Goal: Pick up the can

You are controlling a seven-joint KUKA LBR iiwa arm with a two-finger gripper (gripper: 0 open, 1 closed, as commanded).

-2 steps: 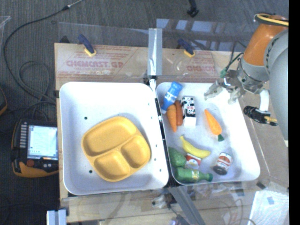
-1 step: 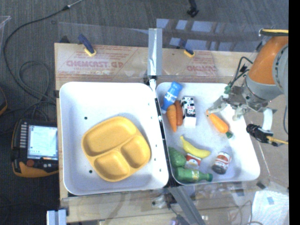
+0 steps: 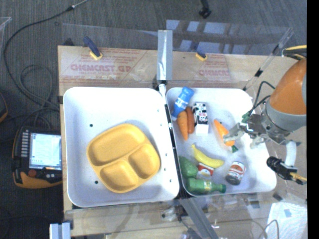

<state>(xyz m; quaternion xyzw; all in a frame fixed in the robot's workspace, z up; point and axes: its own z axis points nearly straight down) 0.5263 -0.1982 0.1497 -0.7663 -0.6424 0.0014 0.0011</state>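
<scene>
So far the pick has not happened: the can (image 3: 236, 172) stands in the right bin (image 3: 259, 183) at about five o'clock of that bin, resting on the floor with nothing gripping it. The gripper (image 3: 242, 132) hovers near the bin's three o'clock edge, at roughly twelve o'clock from the can and apart from it, close beside the small carrot (image 3: 221, 131). How wide its jaws stand I cannot tell; the metal parts blur together against the white floor, and nothing is visibly caught between them. What remains, as I judge it, is the whole job: shift toward six o'clock over the can, descend, close, and lift.

Around the can, the banana (image 3: 208, 157) lies at its ten o'clock and a green bottle (image 3: 205, 185) lies at its eight o'clock, both near enough to crowd an approach. The can's label is too small to read. The arm's orange band (image 3: 291, 86) is cut off at the frame's three o'clock side. The yellow divided tray (image 3: 124, 157) sits in the left bin (image 3: 79, 108), well apart.
</scene>
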